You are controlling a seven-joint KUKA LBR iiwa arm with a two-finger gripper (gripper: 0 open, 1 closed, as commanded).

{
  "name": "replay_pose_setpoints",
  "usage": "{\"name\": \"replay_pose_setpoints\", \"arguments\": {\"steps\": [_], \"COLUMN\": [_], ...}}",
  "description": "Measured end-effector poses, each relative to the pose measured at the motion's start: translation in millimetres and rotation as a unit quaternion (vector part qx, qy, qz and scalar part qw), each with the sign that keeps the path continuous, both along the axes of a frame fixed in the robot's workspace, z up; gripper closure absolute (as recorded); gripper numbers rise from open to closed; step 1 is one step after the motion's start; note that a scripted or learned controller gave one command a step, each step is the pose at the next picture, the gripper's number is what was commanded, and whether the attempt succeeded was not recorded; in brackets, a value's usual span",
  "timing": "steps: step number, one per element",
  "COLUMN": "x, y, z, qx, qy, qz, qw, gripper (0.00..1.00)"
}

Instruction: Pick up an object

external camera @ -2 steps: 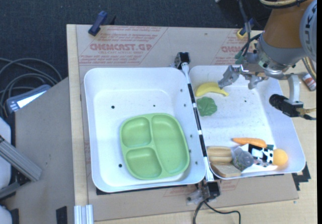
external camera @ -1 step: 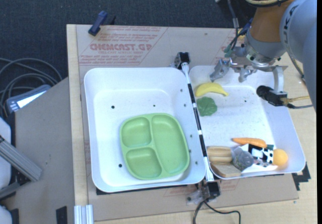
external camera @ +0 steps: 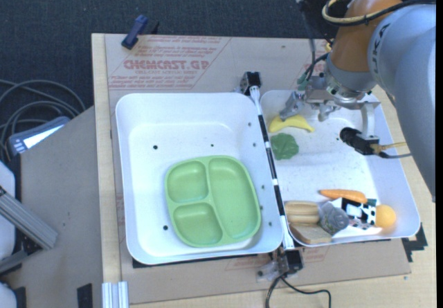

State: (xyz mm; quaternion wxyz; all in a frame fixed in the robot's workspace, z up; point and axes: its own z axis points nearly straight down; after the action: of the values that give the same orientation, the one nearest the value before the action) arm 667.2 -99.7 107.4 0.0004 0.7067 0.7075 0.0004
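Step in hand: approach. End effector (external camera: 309, 101) low in right bin (external camera: 394, 182), far corner, just beside yellow banana (external camera: 291, 123). Finger state: cannot tell (wrist hides them). Next move, judged: centre over banana, descend, close, lift.

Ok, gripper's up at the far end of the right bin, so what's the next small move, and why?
Probably a short drop straight down onto the banana. The gripper sits just above its far end, and nothing shows between its fingers. The green piece lies close beside the banana, so keep the descent off that side.
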Motion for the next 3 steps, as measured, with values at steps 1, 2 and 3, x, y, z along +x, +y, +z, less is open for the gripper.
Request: {"name": "replay_pose_setpoints", "arguments": {"steps": [1,2,3], "x": [-43.5,0.4,-1.0], "y": [-53.1,-77.5,-8.7], "z": [-14.7,56.4,2.0], "qx": [-0.0012,-0.0009,0.0009], "qy": [-0.009,-0.002,0.002], "qz": [-0.001,0.000,0.000], "qw": [1.0000,1.0000,1.0000], "gripper": [0.00,0.00,0.00]}}
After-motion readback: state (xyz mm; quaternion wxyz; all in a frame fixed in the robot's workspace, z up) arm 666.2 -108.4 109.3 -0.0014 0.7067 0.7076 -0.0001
